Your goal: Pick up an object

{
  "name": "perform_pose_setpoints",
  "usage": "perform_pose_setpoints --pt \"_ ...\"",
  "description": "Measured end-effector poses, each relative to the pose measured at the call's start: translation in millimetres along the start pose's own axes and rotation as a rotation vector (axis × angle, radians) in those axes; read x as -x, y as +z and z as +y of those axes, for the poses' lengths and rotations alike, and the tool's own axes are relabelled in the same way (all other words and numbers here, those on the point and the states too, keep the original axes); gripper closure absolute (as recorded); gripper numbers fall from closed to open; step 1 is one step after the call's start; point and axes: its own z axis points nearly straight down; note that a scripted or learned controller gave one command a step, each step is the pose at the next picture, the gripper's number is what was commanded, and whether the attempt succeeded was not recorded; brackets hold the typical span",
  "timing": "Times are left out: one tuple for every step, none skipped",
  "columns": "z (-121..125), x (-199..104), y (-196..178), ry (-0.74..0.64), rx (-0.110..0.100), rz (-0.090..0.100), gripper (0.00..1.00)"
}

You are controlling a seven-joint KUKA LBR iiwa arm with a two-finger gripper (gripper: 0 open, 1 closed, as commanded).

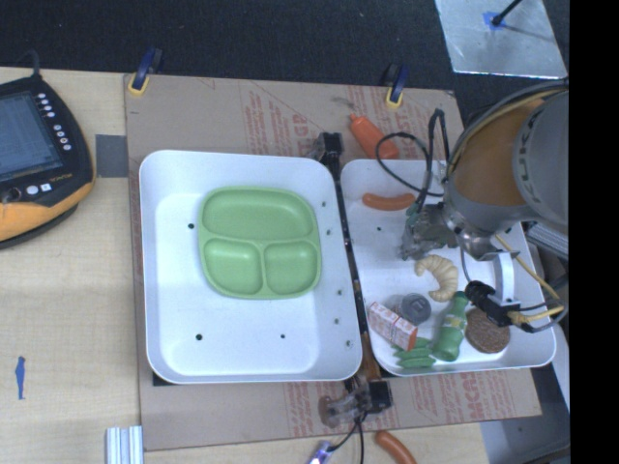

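Observation:
The right bin (363, 259) holds several small things. An orange sausage (387, 201) lies near its far edge. A pale croissant (443, 274) sits mid-bin, with a green bottle (450, 327), a brown round cookie (486, 334), a grey round piece (416, 307), a red-and-white box (392, 324) and green pods (416, 359) toward the front. My gripper (421, 242) hangs low over the bin floor, just below the sausage and just above-left of the croissant. The arm's grey and orange body covers the bin's right part.
A green divided plate (259, 242) lies in the left bin (174, 336). A tablet-like pendant (34, 153) rests on the bench at the far left. Black cables (406, 162) loop over the right bin's far edge. An orange tool (372, 135) lies behind the bins.

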Motion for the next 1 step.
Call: perform_pose_setpoints --pt "-11.9 19.3 -120.7 0.008 0.005 0.002 1.0"
